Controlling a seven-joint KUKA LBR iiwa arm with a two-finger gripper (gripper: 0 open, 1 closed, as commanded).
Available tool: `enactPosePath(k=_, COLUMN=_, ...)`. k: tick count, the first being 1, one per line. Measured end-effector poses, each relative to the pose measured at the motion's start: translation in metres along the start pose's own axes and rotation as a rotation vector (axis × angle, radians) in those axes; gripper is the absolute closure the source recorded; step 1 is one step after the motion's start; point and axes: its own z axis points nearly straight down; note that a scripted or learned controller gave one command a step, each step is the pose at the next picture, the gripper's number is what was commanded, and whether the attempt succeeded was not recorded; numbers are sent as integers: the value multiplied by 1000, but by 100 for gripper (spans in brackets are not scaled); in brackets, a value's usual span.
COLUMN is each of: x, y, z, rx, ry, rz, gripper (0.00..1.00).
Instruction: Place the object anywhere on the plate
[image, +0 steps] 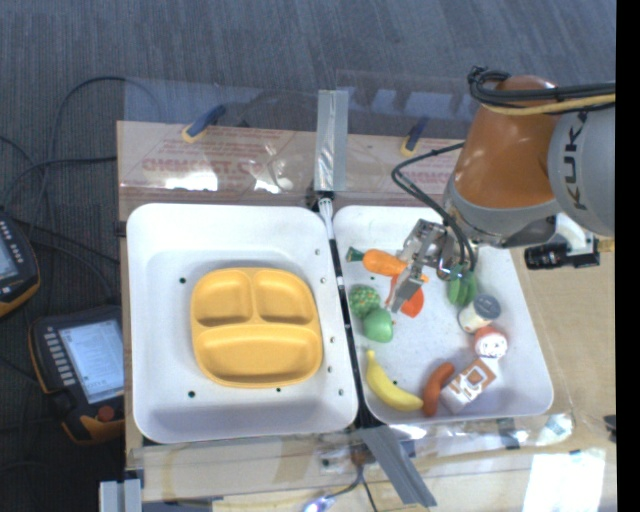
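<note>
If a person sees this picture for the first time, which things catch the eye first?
The yellow divided plastic plate lies alone in the left white bin. The right white bin holds colourful toy foods, such as the yellow toy banana. The gripper hangs over the orange toy carrot.

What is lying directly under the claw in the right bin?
Under the claw lie an orange carrot and a small red-orange piece. The claw covers part of each, so whether it touches either cannot be seen.

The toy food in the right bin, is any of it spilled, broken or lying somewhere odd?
Nothing stands out. The banana, carrot, sausage and other toys lie loose inside the right bin, none over its rim. The yellow plate sits flat in the left bin.
</note>
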Motion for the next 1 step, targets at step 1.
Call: enactPosePath(k=1, x=65, y=24, z=-130, rx=-4, ry=-1, rz=-26, gripper=100)
